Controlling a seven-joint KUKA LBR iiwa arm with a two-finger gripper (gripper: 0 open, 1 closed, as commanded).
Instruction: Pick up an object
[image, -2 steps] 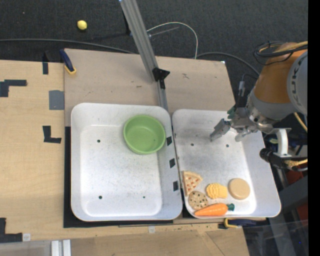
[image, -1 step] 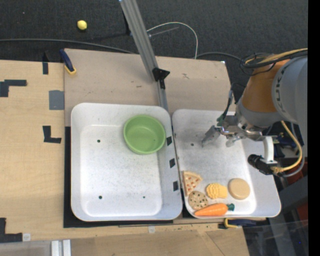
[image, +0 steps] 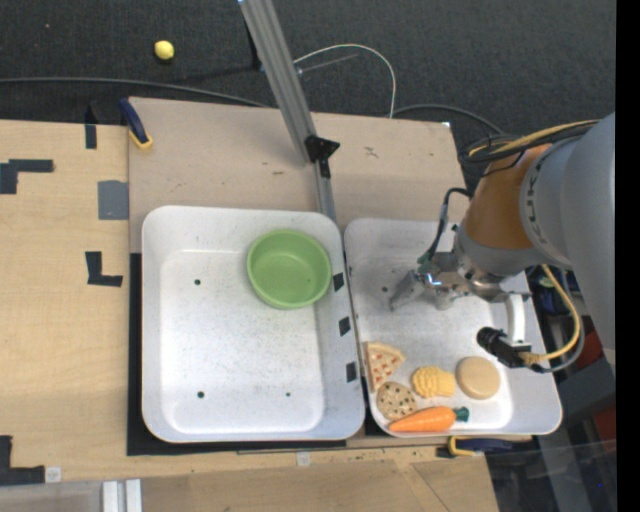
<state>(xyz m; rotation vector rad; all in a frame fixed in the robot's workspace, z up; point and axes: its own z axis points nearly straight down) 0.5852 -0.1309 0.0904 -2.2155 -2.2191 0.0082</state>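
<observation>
The gripper (image: 408, 290), its opening impossible to judge, hangs over the right bin (image: 372, 240); it should drop squarely onto one toy food, say the carrot (image: 425, 419), by the tabletop's front edge.

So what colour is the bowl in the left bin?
Light green bowl, clearest in the camera view.

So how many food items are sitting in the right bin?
5, clustered near its front edge: pizza slice, cookie, corn, bun, carrot. The arm may hide more.
</observation>
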